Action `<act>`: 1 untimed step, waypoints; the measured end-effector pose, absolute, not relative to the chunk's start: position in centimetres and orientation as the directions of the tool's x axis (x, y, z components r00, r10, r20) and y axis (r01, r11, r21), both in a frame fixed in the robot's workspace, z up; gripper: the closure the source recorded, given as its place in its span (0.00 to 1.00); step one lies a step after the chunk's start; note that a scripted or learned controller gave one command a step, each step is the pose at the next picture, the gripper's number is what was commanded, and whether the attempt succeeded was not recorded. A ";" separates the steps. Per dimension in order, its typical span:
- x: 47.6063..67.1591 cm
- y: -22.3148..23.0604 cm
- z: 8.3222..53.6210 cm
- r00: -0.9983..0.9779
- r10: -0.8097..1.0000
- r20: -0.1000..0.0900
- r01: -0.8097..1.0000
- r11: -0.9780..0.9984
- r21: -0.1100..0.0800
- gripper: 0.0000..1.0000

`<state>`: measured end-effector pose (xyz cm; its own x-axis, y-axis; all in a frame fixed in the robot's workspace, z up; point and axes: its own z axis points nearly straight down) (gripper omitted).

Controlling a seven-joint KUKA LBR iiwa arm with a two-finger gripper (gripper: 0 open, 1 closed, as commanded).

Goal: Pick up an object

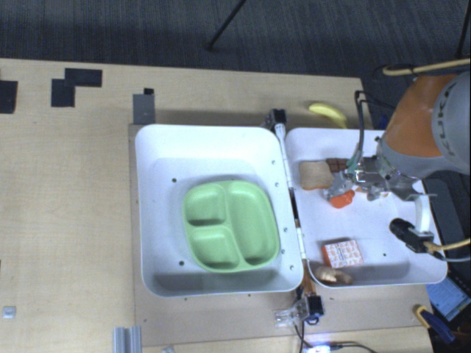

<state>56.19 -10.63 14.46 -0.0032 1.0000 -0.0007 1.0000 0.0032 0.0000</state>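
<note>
Item: small orange object, right white bin. Gripper was positioned directly over it; finger state could not be told. Lift judged not yet achieved.

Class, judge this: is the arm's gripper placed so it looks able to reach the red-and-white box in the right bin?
Probably yes. The red-and-white box lies uncovered on the right bin floor, apart from the gripper, with open floor between them.

Arm cut off at right
</note>
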 end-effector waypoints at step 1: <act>58.6 -9.5 8.6 -0.005 1.000 -0.001 1.000 0.005 0.006 0.00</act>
<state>58.56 -9.48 8.60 -0.0048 1.0000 -0.0009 1.0000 0.0048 0.0056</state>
